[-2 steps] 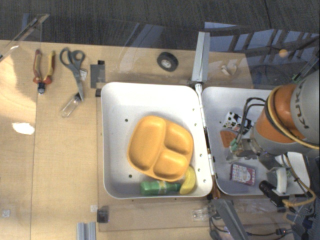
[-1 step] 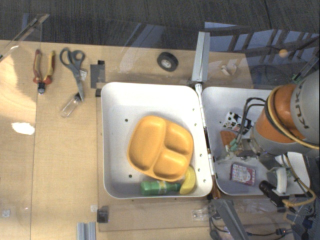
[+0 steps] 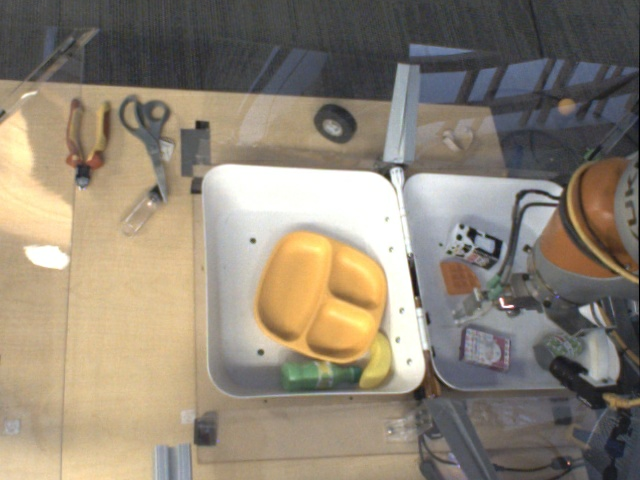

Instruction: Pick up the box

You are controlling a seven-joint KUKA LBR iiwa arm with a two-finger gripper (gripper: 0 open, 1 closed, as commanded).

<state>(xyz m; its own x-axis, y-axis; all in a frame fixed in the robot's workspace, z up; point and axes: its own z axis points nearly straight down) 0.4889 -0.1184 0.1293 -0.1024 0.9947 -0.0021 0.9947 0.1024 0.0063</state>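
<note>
The grey KUKA arm with its orange band (image 3: 600, 218) reaches in over the right shallow white bin (image 3: 430, 268), and its two-finger gripper (image 3: 490, 301) hangs low near the middle of that bin. Whether its tips are apart or together cannot be told; they are small and blurred against the bin floor, and nothing shows between them.

Far off to the gripper's outer side, in the left shallow white bin (image 3: 230, 268), lies a large yellow three-compartment plastic tray (image 3: 322, 294), with a green tube-shaped item (image 3: 318, 374) and a yellow rounded piece (image 3: 377, 365) tucked under its near edge.

The task's thing, a small flat pinkish-purple box (image 3: 484, 348), lies just below the gripper, toward the bin's near wall, close but apart from it. Its long axis runs roughly across the bin, slightly tilted. Above the gripper sit a flat orange packet (image 3: 460, 278) and, beyond that, a small black-and-white carton (image 3: 473, 243).

Judging from this, the coming move is a short shift toward the near wall and down. The box has open floor on both sides, though the near wall stands not far behind it.
</note>
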